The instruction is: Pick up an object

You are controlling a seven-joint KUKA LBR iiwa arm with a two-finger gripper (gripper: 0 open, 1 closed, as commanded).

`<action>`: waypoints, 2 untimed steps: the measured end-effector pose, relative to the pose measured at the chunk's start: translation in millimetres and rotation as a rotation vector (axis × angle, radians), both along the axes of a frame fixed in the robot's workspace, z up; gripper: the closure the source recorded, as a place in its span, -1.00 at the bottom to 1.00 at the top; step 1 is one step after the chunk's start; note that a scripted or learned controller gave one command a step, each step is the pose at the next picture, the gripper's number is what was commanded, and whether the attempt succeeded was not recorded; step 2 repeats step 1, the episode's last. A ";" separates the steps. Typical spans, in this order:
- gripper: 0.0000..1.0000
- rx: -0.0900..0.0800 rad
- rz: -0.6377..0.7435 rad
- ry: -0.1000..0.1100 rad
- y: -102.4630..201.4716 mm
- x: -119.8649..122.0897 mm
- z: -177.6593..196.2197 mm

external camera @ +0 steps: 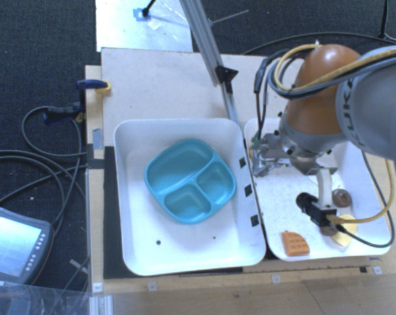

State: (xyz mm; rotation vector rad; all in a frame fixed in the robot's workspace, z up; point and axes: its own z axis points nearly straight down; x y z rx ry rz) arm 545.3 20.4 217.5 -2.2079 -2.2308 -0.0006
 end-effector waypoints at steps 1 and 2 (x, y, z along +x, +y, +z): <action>1.00 0.001 0.001 -0.001 48.3 -27.2 13.7; 1.00 0.001 0.001 -0.001 48.3 -27.2 13.7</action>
